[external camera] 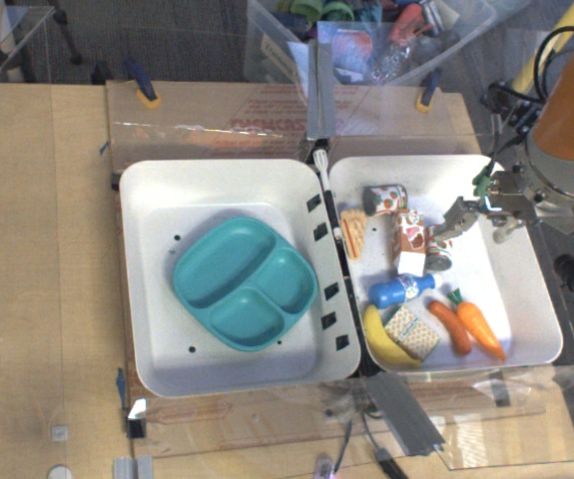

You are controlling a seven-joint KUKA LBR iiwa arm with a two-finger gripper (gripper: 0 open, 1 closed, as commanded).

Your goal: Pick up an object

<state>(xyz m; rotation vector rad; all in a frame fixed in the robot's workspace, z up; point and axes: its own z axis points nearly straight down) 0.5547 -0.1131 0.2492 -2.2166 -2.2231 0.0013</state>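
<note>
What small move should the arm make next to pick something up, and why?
Probably lower the pincer a little, down and to the view's left, toward the brown-and-white carton. The pincer hangs over the right bin just beside that carton with nothing seen between its fingers, and the carton is the nearest item; the carrots and banana lie farther toward the front.

I'm looking down on two white bins side by side on the counter (37,267). The left bin (152,203) carries a teal divided plate (244,282). The right bin (526,297) is crowded: a yellow banana (381,339) at the near edge, two carrots (471,327) beside it, a blue bottle (398,289), brown-and-white cartons (409,238). My gripper (453,220) hangs over those cartons, arm reaching in from the right.
</note>
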